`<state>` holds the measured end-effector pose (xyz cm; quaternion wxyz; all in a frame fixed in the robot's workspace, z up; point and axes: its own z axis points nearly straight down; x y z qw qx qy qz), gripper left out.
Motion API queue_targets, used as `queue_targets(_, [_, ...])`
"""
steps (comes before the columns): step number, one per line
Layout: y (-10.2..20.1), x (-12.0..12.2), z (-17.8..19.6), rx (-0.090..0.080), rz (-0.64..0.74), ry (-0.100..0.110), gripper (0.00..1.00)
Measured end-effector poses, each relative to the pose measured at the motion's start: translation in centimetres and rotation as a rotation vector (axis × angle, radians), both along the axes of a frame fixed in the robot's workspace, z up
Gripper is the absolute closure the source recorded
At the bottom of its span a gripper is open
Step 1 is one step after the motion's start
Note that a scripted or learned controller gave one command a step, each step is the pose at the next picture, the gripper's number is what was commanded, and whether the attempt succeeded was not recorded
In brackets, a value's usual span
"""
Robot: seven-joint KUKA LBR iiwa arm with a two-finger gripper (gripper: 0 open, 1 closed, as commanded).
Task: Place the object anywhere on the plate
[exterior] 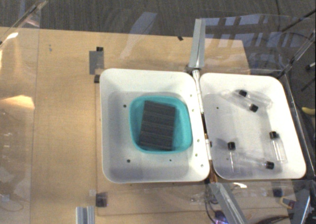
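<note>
A teal square plate (183, 119) lies in the left white bin (114, 119). A dark grey ribbed block (157, 125) rests flat on the plate, near its middle and slightly tilted. In the right white bin (217, 119) lie several clear tubes with black caps: one near the back (248, 101), one by the right wall (277, 148), and one along the front (249, 159).
A metal post (196, 45) stands at the back where the two bins meet. Clear plastic panels border the bench at the left and at the back right. Small grey brackets (97, 60) sit on the wooden bench around the left bin.
</note>
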<state>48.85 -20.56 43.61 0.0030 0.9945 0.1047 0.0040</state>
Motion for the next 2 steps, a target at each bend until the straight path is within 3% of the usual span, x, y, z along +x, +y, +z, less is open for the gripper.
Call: queue_targets(2, [0.02,0.01,0.0,0.0,0.001,0.0,0.0])
